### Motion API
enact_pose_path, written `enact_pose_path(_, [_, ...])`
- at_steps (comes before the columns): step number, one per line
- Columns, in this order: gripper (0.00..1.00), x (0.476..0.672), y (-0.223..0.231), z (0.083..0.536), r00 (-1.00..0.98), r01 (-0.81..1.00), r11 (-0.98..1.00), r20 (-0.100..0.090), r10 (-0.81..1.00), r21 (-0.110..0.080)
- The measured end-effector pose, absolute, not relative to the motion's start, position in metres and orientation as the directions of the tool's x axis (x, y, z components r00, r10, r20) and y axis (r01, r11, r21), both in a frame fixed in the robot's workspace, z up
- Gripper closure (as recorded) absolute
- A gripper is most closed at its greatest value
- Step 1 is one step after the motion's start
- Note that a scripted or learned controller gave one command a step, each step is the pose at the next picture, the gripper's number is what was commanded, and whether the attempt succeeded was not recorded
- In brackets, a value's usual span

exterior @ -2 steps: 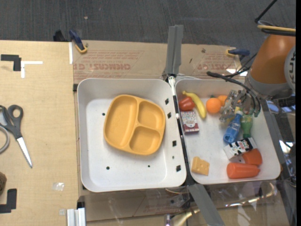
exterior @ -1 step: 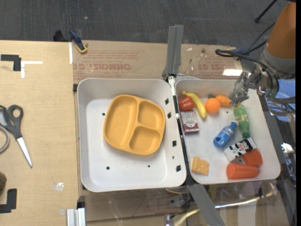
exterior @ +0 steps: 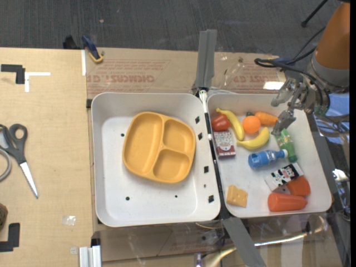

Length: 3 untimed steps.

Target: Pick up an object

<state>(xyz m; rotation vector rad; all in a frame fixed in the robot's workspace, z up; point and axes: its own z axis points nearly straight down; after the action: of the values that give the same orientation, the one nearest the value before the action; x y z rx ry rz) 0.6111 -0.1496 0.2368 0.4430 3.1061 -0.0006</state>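
Yellow bananas (exterior: 245,131), two; one orange (exterior: 251,124); gripper (exterior: 289,111) open, empty, above.

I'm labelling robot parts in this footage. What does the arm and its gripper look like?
The arm shows a broad orange band over a grey wrist section. Dark cables loop beside it. The gripper is bare grey metal, with slim linkages ending in two thin fingers.

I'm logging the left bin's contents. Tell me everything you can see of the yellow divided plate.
The yellow plate looks like matte plastic, a rounded square with raised ridges splitting it into three compartments: one large on the left, two smaller on the right. It lies flat and right side up, turned slightly askew, near the middle of the left bin, touching only the bin's floor. Nothing lies in it.
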Motion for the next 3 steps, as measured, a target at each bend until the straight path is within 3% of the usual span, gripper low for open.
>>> enact_pose_path(1, [0.00, 0.653, -0.131, 0.094, -0.962, 0.274, 0.962, -0.007, 0.274, 0.000])
enact_pose_path(2, [0.00, 0.637, -0.105, 0.094, -0.941, 0.339, 0.941, -0.006, 0.339, -0.002])
enact_pose_path(3, [0.00, 0.587, -0.093, 0.093, -0.954, 0.299, 0.954, -0.003, 0.299, -0.001])
